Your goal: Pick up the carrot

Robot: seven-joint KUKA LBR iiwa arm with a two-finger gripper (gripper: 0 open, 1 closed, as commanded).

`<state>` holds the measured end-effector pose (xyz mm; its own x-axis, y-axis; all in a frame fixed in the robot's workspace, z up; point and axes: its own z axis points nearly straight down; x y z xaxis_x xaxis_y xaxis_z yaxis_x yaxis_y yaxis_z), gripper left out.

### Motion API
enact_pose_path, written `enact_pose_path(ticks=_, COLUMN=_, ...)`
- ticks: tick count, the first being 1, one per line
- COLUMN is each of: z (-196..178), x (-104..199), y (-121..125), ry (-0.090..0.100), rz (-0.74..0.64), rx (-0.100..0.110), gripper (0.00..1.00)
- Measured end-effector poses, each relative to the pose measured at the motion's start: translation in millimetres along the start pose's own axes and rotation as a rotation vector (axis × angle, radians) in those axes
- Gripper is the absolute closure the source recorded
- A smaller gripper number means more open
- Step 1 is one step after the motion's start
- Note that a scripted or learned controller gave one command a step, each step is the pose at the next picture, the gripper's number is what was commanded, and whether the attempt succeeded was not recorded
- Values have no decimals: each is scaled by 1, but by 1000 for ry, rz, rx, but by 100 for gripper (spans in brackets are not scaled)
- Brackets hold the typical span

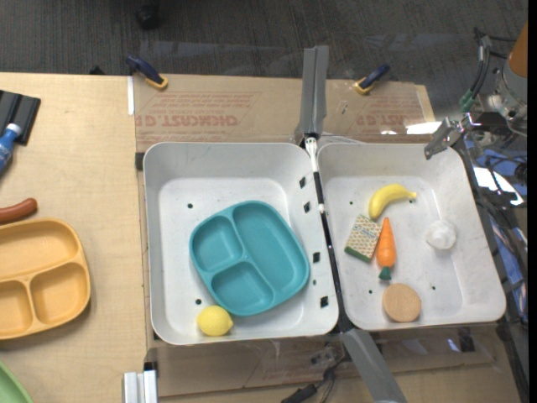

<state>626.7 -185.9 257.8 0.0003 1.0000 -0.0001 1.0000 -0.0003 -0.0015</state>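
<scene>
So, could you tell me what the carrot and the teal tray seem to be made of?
The carrot looks like moulded plastic toy food: even orange colour, smooth surface, a green stub at its lower end. The teal tray also looks like plastic, semi-gloss, with soft rounded walls between its three compartments. Neither can be confirmed by look alone.

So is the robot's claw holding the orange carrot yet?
Gripper: open, holding nothing, above the right white bin's top right corner. The orange carrot lies in that bin.
</scene>
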Motion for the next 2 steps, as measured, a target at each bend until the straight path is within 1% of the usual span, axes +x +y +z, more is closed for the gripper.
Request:
enact_pose_path(ticks=1, z=144, x=66, y=-31, ry=1, rz=-191, rx=2, gripper=0)
enact_pose_path(ticks=2, z=157, x=60, y=-66, ry=0, rz=-53, rx=-21, gripper=0)
